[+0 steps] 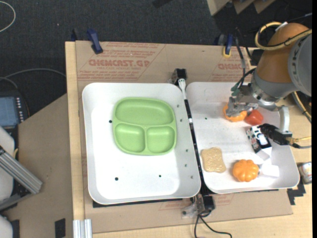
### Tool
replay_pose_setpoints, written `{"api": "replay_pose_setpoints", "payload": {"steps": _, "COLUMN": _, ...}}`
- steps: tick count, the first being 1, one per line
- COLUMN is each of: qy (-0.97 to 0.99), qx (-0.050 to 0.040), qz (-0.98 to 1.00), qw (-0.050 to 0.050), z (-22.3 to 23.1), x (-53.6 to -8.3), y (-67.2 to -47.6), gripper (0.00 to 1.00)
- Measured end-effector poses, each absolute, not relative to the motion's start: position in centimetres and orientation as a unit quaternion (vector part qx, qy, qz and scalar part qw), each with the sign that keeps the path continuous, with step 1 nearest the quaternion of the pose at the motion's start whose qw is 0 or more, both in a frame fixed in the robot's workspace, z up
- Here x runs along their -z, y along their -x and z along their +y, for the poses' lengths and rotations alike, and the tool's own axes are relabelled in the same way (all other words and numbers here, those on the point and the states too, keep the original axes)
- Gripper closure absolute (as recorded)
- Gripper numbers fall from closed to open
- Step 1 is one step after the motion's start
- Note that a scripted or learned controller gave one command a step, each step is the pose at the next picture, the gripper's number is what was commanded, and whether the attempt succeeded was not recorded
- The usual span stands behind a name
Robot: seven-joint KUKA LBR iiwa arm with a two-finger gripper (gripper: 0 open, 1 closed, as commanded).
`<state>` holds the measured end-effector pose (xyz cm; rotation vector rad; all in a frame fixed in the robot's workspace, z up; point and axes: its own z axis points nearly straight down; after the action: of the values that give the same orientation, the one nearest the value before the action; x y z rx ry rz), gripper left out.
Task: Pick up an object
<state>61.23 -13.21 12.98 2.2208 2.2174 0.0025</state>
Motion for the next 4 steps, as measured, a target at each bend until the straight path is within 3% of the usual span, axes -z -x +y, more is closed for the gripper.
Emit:
{"api": "replay_pose_setpoints", "payload": {"steps": 1, "qy": -0.703, "qx": -0.0027, "qz": 0.711, "qw": -0.001, "z": -1.8, "x": -18.9, "y": -58.0, "gripper": 1.0}}
{"api": "replay_pose_setpoints", "payload": {"steps": 2, "qy": -0.703, "qx": -0.0033, "qz": 0.711, "qw": 0.0, "z": 6.6, "x": -22.4, "y": -56.6, "gripper": 1.0}}
{"api": "replay_pose_setpoints", "payload": {"steps": 3, "qy": -0.707, "qx": -0.0015, "qz": 0.707, "qw": 0.001, "z": 6.0, "x": -23.2, "y": -56.6, "gripper": 1.0}}
{"api": "replay_pose_setpoints", "payload": {"steps": 4, "qy": -0.704, "qx": -0.003, "qz": 0.711, "qw": 0.0, "z": 13.9, "x": -26.8, "y": -54.6, "gripper": 1.0}}
